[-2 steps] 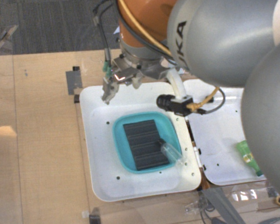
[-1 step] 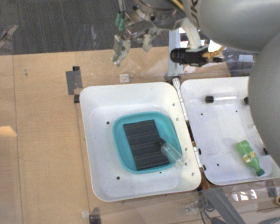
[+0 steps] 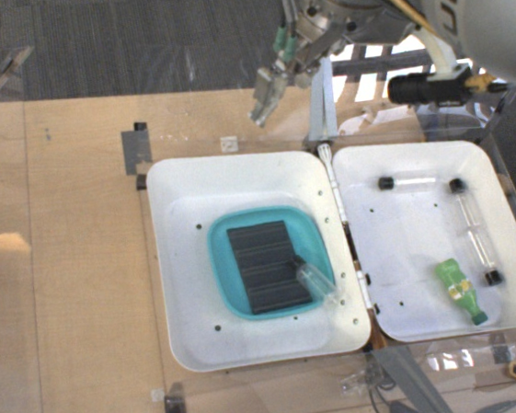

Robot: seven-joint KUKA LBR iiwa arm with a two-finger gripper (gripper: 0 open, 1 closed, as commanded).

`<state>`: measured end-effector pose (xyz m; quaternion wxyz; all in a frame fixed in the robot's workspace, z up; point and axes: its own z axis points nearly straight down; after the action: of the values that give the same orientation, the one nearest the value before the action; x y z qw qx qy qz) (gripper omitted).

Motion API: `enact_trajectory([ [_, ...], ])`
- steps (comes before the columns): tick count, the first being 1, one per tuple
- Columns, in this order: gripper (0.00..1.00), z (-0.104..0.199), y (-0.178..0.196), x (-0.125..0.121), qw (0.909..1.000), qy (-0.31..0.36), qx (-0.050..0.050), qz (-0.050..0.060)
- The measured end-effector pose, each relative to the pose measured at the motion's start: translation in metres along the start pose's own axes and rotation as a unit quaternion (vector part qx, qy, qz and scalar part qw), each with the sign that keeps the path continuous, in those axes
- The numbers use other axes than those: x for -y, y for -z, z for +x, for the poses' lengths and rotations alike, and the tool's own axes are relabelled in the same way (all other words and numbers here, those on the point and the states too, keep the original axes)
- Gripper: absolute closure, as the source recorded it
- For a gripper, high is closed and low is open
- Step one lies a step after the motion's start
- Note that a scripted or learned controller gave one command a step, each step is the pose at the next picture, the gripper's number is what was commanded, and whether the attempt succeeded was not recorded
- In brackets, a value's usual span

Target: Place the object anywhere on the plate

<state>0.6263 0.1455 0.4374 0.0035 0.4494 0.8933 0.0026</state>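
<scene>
The clear small bottle [image 3: 313, 278] lies at the teal plate's [image 3: 226, 279] four o'clock rim, beside a dark block [image 3: 263, 267]; probably light, slick, best gripped mid-body. At twelve o'clock, the hand [image 3: 266, 94] hovers; grip unreadable.

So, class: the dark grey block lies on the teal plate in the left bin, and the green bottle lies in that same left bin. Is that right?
Not quite. The camera view shows the green bottle lying in the right bin, not the left. The rest holds: the dark grey block lies on the teal plate in the left bin.
</scene>
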Motion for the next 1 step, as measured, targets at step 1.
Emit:
enact_trajectory([
  [1, 0.0, -0.0368, -0.0004, 0.056, 0.9999, 0.015, 0.0, 0.001],
])
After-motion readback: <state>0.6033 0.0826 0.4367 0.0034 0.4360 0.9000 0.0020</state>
